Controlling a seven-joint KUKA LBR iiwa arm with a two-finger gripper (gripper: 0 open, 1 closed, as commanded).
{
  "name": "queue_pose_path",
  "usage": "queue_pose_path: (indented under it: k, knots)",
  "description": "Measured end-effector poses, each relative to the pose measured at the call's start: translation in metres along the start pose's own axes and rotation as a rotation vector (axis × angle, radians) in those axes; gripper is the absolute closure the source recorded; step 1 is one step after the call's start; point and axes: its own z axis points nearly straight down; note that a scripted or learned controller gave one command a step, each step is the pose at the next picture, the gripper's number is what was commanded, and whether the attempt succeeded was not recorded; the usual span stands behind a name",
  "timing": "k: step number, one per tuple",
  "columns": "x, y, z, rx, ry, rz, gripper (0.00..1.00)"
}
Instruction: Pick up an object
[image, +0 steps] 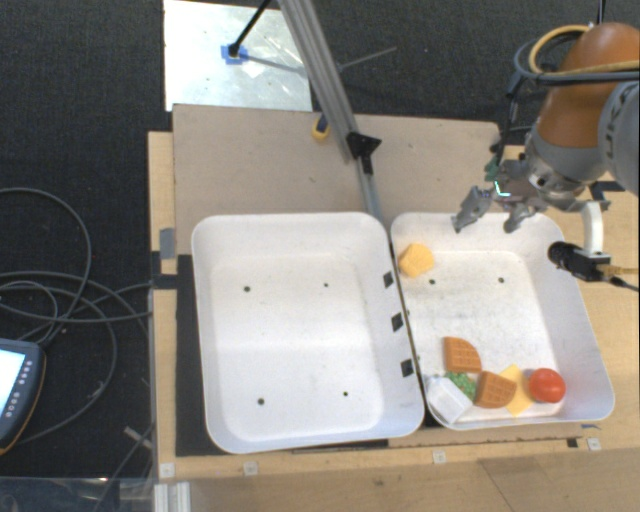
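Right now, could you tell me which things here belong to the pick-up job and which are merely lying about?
Belong to the job:
- gripper, open, above the right bin
- yellow block
- two waffle pieces
- red tomato
- green piece

Lying about:
- left bin
- tablet
- cables
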Motion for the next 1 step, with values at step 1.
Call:
queue_pose_path:
  k: [1]
  knots:
    - [-0.0001,0.0008,-0.0027,-0.004,-0.002,-0.001,0.00]
